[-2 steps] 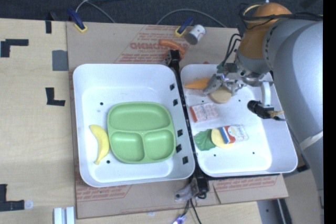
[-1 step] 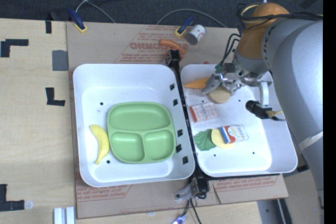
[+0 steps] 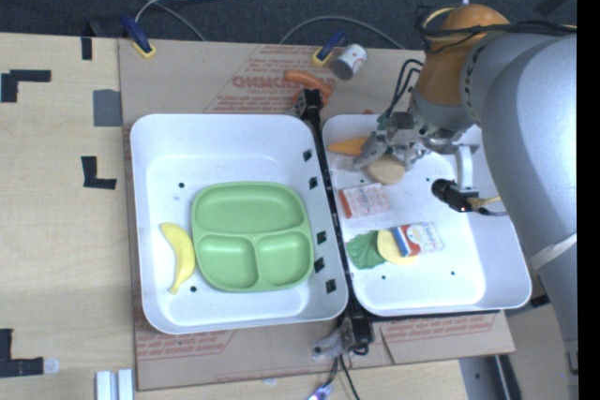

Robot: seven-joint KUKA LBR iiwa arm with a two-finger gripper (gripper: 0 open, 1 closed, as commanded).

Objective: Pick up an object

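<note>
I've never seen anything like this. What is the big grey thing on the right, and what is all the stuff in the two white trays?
The grey shape with the orange band is a robot arm reaching in from the right. One camera, fixed above the bench, looks down at a slant. The gripper, the hand at the arm's tip, is over the right bin, just above a tan lump. Whether it has hold of the lump cannot be told from here. That bin also holds an orange piece, a red-and-white packet, a green scrap and a yellow disc. The left bin holds a green divided plate and a banana.
</note>
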